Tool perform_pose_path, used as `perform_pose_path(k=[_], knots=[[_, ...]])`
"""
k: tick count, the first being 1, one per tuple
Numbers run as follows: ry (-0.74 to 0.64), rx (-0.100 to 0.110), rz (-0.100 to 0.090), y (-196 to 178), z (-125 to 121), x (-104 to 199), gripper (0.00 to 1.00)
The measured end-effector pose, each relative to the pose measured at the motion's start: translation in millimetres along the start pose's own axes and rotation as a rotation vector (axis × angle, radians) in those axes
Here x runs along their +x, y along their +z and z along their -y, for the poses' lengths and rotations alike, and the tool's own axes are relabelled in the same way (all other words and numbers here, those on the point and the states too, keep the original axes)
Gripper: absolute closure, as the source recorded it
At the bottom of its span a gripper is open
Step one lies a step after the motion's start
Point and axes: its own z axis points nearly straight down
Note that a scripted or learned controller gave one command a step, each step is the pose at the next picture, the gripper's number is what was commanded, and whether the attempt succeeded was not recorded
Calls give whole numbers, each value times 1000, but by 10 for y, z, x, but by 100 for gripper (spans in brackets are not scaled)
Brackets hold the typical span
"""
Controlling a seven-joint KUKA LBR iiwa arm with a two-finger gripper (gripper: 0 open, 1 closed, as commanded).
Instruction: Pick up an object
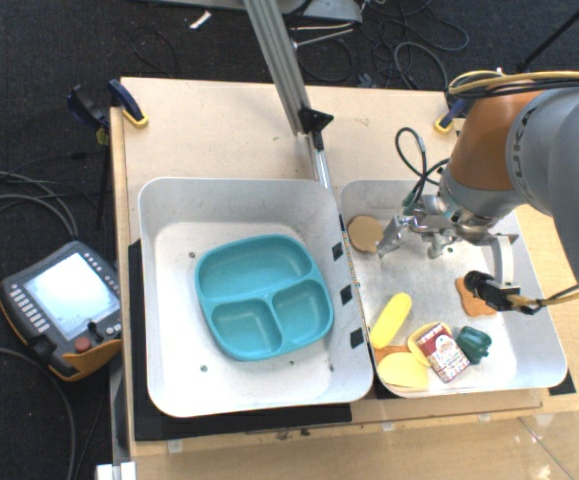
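My gripper (411, 243) hangs over the back part of the right bin (537, 340), open, its two fingers spread with only bare bin floor showing between them. A tan round piece (363, 233) lies just left of the left finger (386, 241). Further toward the front of that bin lie a yellow banana-like piece (391, 318), a yellow disc (404, 371), a small red and white box (441, 354) and a dark green piece (474, 343). An orange-brown piece (474, 295) sits at the right, below the arm.
The left bin (161, 268) holds a teal divided tray (264, 296). A slanted metal pole (281, 53) crosses the back of the bench toward the divider between the bins. Cables run beside the arm's wrist (409, 158).
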Motion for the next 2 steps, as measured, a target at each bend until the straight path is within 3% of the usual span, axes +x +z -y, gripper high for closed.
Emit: perform_pose_path(k=[1,2], knots=[[0,-3,1,173,1,6,0],[0,-7,1,57,-8,6,100]])
